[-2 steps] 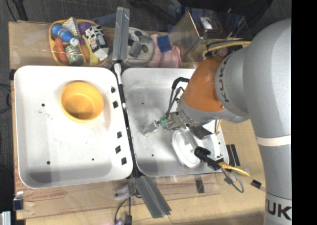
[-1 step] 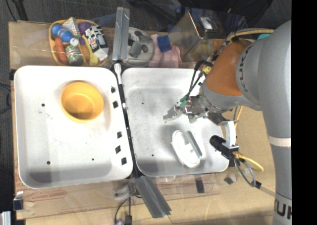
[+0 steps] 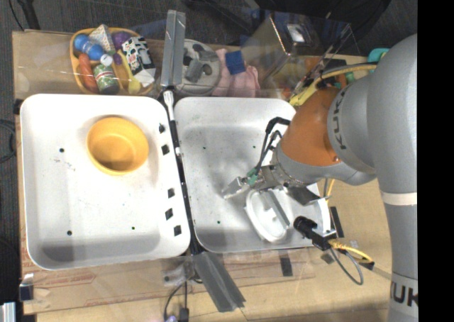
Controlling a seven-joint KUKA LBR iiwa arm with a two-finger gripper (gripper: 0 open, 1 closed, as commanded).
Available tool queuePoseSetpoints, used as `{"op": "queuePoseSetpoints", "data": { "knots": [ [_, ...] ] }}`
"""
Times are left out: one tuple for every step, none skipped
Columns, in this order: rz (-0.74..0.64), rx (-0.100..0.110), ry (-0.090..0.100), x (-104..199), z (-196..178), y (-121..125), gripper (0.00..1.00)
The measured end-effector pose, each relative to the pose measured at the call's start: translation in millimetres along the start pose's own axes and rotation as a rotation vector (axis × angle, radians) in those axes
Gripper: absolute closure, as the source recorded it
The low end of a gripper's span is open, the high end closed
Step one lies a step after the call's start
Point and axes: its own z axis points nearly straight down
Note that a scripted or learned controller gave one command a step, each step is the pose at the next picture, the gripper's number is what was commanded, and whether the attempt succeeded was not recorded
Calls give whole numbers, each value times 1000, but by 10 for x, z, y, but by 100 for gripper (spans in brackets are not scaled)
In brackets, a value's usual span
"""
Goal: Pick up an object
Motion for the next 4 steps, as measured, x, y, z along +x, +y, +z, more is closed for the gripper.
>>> {"op": "queuePoseSetpoints", "data": {
  "knots": [
    [155,1,0,326,-19,503,0],
    [136,0,0,-411,-809,155,0],
    [48,0,0,-33,2,-73,0],
    [45,-3,0,-35,-99,-55,100]
  ]
}}
